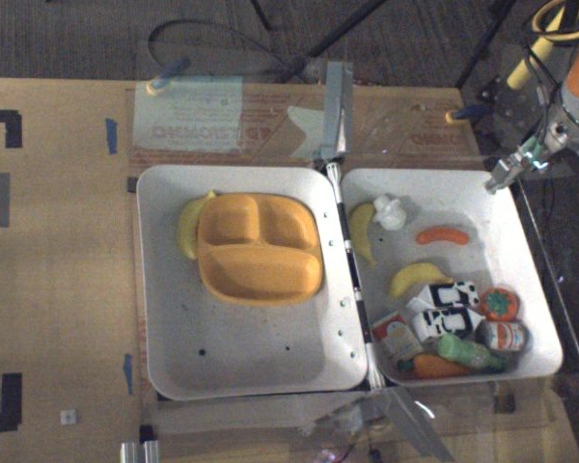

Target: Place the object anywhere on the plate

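Gripper [510, 171] above the right bin's [534, 258] far right corner, clear of the toys; finger state impossible to tell. Orange plate [261, 247] in left bin [241, 355], upper middle, over a banana [187, 228] at its left edge. In right bin: bananas [363, 231], [417, 278], sausage [442, 235], tomato [500, 303], carrot [432, 366].

Arm [571, 85]: grey body, orange band above wrist, yellow cable looped at top. Pincer [502, 174]: small, silver-grey metal, with a green spot near wrist.
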You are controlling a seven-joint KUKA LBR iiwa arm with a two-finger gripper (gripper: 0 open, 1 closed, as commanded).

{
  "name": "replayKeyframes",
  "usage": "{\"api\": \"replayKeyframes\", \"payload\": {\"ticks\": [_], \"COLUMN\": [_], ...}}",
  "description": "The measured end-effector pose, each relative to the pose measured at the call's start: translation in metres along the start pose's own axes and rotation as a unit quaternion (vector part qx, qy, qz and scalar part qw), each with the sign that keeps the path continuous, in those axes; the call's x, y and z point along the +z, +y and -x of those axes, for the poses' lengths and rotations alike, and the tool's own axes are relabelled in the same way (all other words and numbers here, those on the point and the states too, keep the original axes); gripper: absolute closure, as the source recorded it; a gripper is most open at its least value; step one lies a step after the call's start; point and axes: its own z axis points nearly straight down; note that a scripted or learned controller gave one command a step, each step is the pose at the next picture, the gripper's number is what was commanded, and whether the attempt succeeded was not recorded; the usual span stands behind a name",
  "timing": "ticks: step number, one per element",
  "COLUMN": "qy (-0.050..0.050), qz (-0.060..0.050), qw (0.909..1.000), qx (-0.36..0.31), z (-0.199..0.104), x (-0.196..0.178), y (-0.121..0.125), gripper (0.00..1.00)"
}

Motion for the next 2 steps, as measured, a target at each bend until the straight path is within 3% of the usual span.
{"api": "replayKeyframes", "payload": {"ticks": [1, 2], "qy": [0.0, -0.001], "qz": [0.0, 0.001], "qw": [1.0, 0.9981], "qx": [0.0, -0.061], "z": [0.0, 0.017], "x": [0.0, -0.013], "y": [0.0, 0.019], "gripper": [0.0, 0.0]}}
